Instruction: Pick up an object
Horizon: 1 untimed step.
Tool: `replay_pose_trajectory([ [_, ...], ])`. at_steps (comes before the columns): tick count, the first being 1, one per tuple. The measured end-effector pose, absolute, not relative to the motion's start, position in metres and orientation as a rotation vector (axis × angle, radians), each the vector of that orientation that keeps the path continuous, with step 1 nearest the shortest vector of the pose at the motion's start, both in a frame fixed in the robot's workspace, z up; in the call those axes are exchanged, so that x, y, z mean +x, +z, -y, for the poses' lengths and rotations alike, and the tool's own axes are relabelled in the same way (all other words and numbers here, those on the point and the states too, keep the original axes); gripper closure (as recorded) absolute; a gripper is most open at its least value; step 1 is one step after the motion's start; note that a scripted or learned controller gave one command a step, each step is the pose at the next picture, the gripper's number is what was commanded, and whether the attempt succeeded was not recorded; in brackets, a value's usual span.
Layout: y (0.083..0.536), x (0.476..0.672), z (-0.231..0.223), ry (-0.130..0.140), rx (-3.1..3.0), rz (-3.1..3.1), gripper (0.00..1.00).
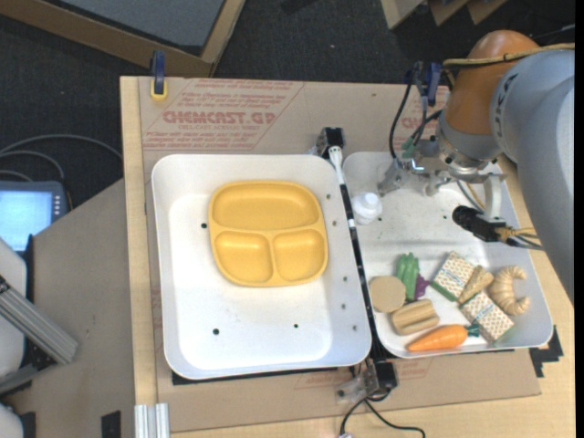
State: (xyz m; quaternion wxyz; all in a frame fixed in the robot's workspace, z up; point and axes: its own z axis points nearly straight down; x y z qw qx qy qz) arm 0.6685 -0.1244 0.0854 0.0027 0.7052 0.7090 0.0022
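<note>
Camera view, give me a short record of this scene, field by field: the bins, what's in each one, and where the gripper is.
left bin: holds a yellow divided plate, lying flat toward the far side
right bin: toy food clustered at the near end
items in right bin: carrot, croissant, green vegetable, two cracker-like pieces
gripper: over the far end of the right bin, apart from the food cluster
held object: none seen between the fingers
arm: reaches in from the right

Two white bins (173,245) share the bench: one yellow divided plate (268,231) in the left; one carrot (438,338), one croissant (509,288), two sandwich pieces (453,276) opposite.
</note>
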Motion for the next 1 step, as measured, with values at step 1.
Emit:
replay_pose_trajectory([
  [1, 0.0842, 0.5964, 0.1006, -0.004, 2.227, -2.224, 0.0],
])
